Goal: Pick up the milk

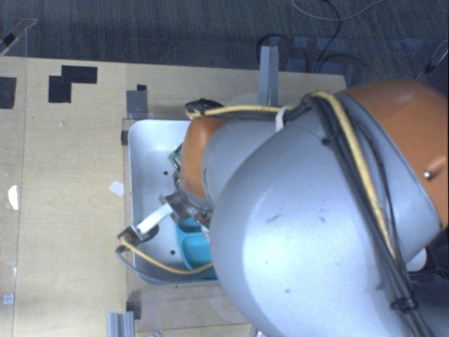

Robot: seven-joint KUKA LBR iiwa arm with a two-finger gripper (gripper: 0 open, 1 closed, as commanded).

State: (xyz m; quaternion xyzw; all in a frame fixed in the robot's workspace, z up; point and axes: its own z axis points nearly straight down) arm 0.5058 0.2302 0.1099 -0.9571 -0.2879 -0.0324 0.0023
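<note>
My grey arm [302,216], with its orange band [200,149], covers most of the view and reaches down into the left white bin [144,160]. The gripper end [181,203] shows as dark grey metal low over the middle of the bin, mostly hidden by the arm's body. Just below it a light blue boxy thing [189,250] lies near the bin's front wall, half covered by the arm. I cannot tell whether this is the milk. A small green and white object [175,159] peeks out beside the orange band.
A yellow cable [151,258] loops from the wrist across the bin's front left corner, with a white connector [151,223] above it. Grey posts stand at the bin's corners [137,102] and behind it [269,72]. The wooden bench [63,209] lies to the left.
</note>
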